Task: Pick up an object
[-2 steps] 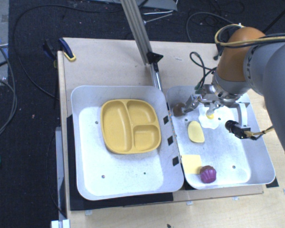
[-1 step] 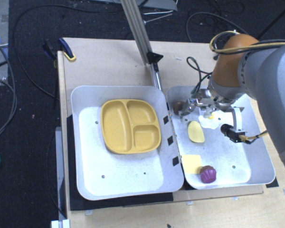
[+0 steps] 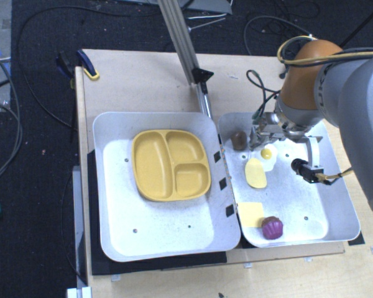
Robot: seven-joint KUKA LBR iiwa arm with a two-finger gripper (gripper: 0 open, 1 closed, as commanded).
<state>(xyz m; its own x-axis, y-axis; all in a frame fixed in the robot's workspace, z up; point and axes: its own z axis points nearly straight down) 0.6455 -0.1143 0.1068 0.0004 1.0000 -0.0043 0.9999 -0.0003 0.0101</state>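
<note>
I'm seeing even, soft overhead light, bright across the 2 white bins (image 3: 174, 241) and the pale bench (image 3: 143, 73). Shadows are faint and short under the yellow tray (image 3: 171, 164). There's a mild sheen on the arm's orange band (image 3: 304, 73). The floor (image 3: 31, 166) goes very dark. Focus is slightly soft, a bit grainy.

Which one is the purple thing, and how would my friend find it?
Look at the right-hand white bin, the one the grey arm reaches over. Go to its near edge, away from the gripper, and find the flat yellow square. The purple thing sits right beside that square: small, round and bumpy, and the only purple item, while its neighbours are yellow or brown.
</note>
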